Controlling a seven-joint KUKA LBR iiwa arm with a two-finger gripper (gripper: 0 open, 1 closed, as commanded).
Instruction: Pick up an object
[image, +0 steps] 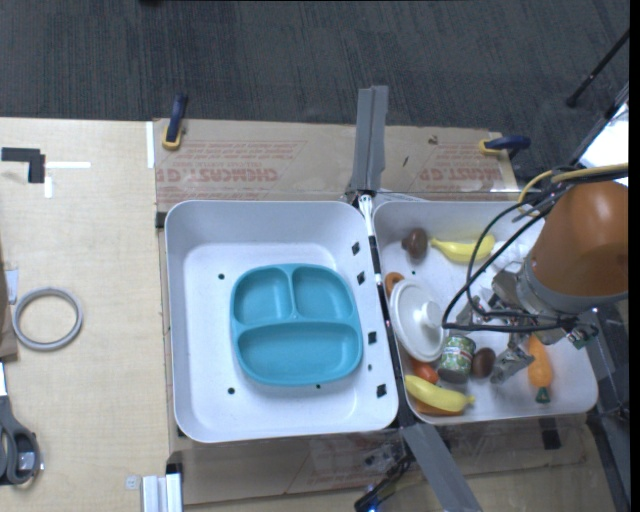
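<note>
Several small things crowded in the right-hand shallow white plastic bin (570, 405): a white round lidded dish (415, 318), a small green-labelled tin can (458, 357), a dark brown rounded fruit (483, 362) touching the can, an orange carrot-shaped toy (540, 371), a yellow banana (437, 397) at the near edge, another yellow banana (460, 248) and a brown fig-shaped piece (415, 241) toward the far wall. Two-finger gripper (512, 362) low in that bin, between brown fruit and carrot; fingers hard to read under cables (cannot tell how far apart, nor see anything between them). Likely light, hard plastic food, smooth and prone to slipping or rolling; best taken across the narrow middle of the carrot or the brown fruit. Can stiffer, rounder, harder to pinch. Bin floor smooth, flat, walls close on the right, little room among neighbours. Left-hand white bin (195, 300) holding a teal divided plastic plate (297, 325), well apart.
</note>
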